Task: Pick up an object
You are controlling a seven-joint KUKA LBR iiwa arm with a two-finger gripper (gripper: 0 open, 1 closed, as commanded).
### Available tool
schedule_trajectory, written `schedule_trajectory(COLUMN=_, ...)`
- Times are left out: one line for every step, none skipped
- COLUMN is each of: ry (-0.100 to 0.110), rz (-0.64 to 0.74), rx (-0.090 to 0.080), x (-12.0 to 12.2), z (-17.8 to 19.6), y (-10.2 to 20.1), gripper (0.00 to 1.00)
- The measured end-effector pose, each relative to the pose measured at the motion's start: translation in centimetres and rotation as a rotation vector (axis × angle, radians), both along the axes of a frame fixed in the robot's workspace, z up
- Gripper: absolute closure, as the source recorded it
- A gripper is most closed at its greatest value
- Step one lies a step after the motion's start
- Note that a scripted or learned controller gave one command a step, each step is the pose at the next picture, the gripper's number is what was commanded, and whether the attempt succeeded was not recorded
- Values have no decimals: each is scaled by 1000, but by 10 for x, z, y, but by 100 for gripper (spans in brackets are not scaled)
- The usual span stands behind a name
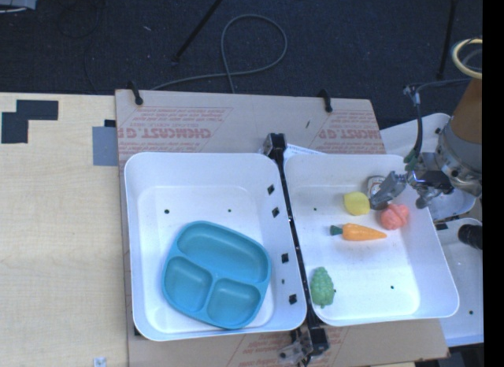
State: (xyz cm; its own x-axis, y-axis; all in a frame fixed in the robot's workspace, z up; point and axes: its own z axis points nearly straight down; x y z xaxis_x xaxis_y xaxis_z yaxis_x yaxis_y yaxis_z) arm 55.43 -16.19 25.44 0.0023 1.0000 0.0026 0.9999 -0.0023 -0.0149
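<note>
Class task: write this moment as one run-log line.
arm: over right bin | gripper: between yellow toy and pink toy | held: nothing seen

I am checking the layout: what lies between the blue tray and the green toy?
In the camera view, the two bins' adjoining walls lie between the blue tray and the green toy.

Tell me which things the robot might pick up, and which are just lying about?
Could be picked up, all in the right bin:
yellow toy
pink toy
toy carrot
green toy
The gripper is next to the yellow and pink toys.

Just lying about:
blue divided tray in the left bin
cables on the floor
</note>
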Motion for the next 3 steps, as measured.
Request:
schedule_trajectory(ry=-14, rz=2, rx=-3, x=2, z=7, y=0, gripper=0)
schedule_trajectory(ry=-8, rz=3, rx=-1, x=-4, z=-53, y=5, gripper=0)
schedule_trajectory(ry=-9, rz=2, rx=-1, x=-4, z=-116, y=7, gripper=0)
